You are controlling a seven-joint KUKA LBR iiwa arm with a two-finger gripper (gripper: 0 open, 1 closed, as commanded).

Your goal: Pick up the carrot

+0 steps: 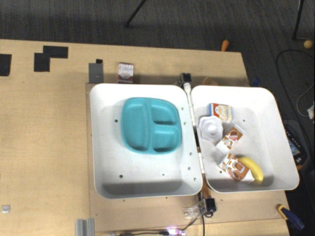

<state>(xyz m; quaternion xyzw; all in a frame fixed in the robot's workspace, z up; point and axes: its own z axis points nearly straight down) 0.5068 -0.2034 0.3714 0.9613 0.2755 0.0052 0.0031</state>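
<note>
Light wooden bench point(44, 141) seen from above, carrying two shallow bins side by side. The left shallow white plastic bin point(106, 181) has a rounded teal plastic plate with three compartments point(150, 124) lying flat, slightly toward 12 o'clock of the bin's centre and touching no wall. The right shallow white plastic bin point(275, 132) holds all the loose items, grouped from its centre toward 6 o'clock. A curved yellow banana point(252, 168) lies at 5 o'clock, touching a crumpled brown-and-white snack packet point(232, 167) on its 9 o'clock side. A small white carton with orange print point(220, 112) sits at 11 o'clock of the bin's centre. Just beside it, at its 7 o'clock, is a white plastic cup point(211, 128), and a second brown-and-white packet point(231, 136) lies at the cup's 4 o'clock. Outside the bins, a small patterned box point(126, 72) stands on the bench at 12 o'clock of the left bin. A tiny orange object point(225, 45) lies at the bench's far edge, at 12 o'clock of the right bin, too small to identify. Where the carrot lies cannot be told, nor whether the pincer is spread or pressed together
</note>
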